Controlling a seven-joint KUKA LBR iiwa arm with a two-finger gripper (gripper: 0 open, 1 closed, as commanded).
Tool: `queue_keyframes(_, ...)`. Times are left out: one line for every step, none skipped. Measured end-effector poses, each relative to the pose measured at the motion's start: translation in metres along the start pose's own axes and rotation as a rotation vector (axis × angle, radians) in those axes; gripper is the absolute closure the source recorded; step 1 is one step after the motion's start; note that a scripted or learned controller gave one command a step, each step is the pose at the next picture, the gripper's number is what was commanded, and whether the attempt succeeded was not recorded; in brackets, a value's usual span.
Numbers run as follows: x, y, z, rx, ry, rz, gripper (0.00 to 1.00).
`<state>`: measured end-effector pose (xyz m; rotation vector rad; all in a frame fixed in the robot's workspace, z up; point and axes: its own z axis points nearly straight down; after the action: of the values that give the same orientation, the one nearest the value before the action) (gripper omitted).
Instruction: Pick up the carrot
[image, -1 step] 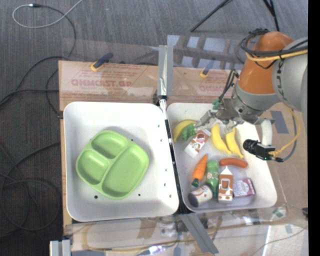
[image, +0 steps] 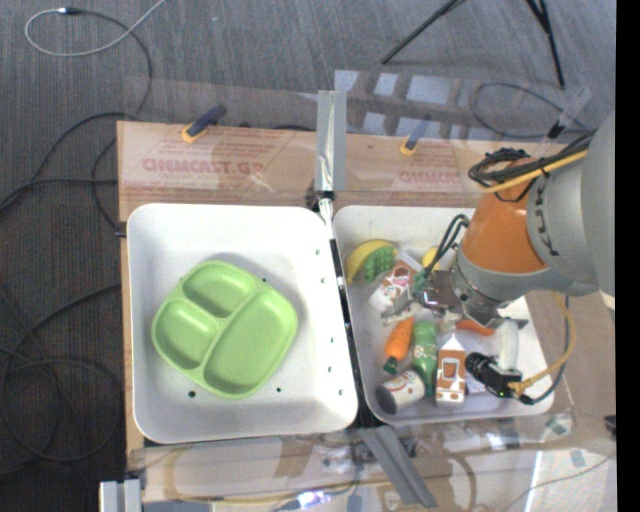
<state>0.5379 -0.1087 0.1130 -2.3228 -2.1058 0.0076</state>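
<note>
carrot (image: 399, 340) — crowded, mid right bin (image: 540, 400)

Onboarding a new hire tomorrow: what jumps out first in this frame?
The bright green divided plate, alone in the left bin, grabs the eye first. Next is the grey arm's orange band over the right bin, with the gripper low among crowded toys. Just beneath lies the orange carrot, beside a green bottle-like toy.
</note>
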Motion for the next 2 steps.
queue_keyframes(0.0070,-0.0421,0.0230,-0.025,-0.006,-0.115,0.00)
queue_keyframes(0.0082,-0.0438,0.0146,-0.018,-0.002,-0.115,1.00)
